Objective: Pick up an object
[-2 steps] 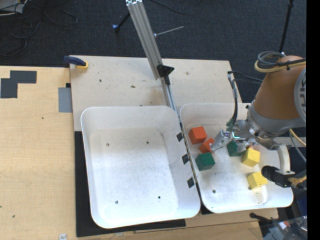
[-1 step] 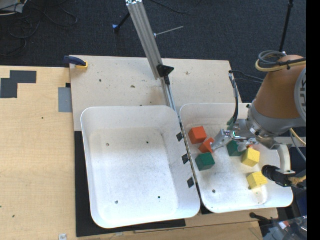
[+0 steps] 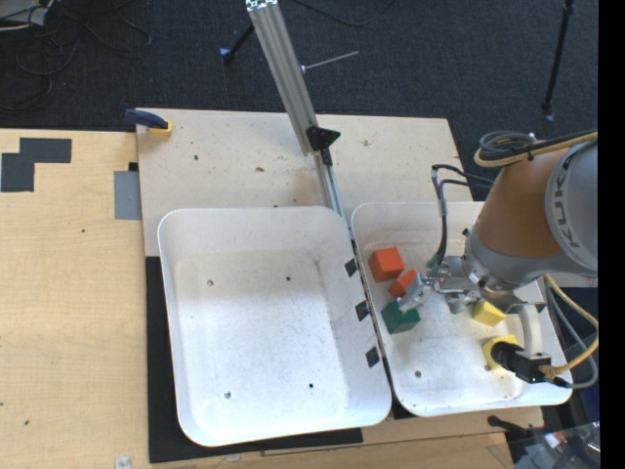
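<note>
- Gripper (image 3: 415, 294): low in the right bin (image 3: 459, 394), near that bin's left wall; whether the claw is apart, together or clamped on anything cannot be told here.
- Just beside the gripper: a small orange block (image 3: 402, 283) at its upper left and a green block (image 3: 400, 317) just below it; contact with either is unclear.
- Larger orange block (image 3: 387, 262): up and left of the gripper, close to the wall between the bins.
- Yellow block (image 3: 487, 312): right of the gripper, partly under the wrist.
- Count: two orange, one green, one yellow block, all in the right bin.
- Open room: the near floor of the right bin is bare; the left bin (image 3: 186, 262) has a speckled floor.
- Arm (image 3: 532, 218): orange band over the right bin's far right; partial dark letters on the grey casing, not legible.
</note>
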### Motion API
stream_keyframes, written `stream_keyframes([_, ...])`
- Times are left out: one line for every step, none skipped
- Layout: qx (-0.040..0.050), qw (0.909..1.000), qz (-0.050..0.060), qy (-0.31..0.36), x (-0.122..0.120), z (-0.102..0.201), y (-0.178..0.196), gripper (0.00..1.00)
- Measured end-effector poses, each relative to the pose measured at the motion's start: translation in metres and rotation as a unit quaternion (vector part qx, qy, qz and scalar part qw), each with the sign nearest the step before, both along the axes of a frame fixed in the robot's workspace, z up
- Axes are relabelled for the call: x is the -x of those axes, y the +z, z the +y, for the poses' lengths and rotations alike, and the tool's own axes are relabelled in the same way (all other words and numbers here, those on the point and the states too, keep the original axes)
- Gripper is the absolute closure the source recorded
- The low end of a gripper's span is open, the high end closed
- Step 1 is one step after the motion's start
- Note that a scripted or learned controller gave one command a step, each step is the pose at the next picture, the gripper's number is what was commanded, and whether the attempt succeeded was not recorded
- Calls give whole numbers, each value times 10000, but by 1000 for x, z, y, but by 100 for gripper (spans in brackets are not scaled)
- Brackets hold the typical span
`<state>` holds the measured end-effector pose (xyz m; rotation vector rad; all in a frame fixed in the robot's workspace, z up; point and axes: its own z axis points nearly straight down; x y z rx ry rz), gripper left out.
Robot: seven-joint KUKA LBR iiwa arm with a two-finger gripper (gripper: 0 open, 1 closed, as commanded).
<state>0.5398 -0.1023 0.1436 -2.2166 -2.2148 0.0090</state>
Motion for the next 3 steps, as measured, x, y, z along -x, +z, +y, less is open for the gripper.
stream_keyframes([24,9999,-166,7,-8,-1,-22,0])
stream_keyframes([20,9999,-167,-35,-8,-3,-13,100])
stream_keyframes([8,10000,-60,10,-17,1,37,100])
